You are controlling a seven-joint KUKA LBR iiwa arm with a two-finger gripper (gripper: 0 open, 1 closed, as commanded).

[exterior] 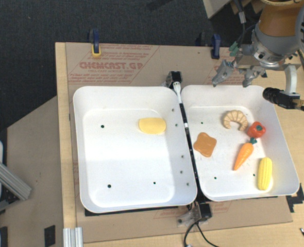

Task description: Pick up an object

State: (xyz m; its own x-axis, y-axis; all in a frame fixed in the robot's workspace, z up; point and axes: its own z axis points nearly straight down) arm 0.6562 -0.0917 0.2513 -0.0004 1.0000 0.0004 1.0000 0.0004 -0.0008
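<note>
My gripper (236, 76) hangs over the far rim of the right bin (275, 189), fingers spread open and holding nothing. Below it in that bin lie a tan croissant (235, 119), a red tomato (256, 130), an orange carrot (243, 156), a yellow corn cob (265, 173) and a brown cookie-shaped piece (205, 144). The croissant is the nearest of them to the gripper. A yellow oval piece (152, 125) lies alone in the left bin (90, 153), toward its far right part.
The two bins meet along a black divider strip (185, 138). Blue clamps (95, 41) (215, 45) hold the brown board at its far edge. A black cylindrical fitting (278, 97) sticks out at the right bin's far right corner.
</note>
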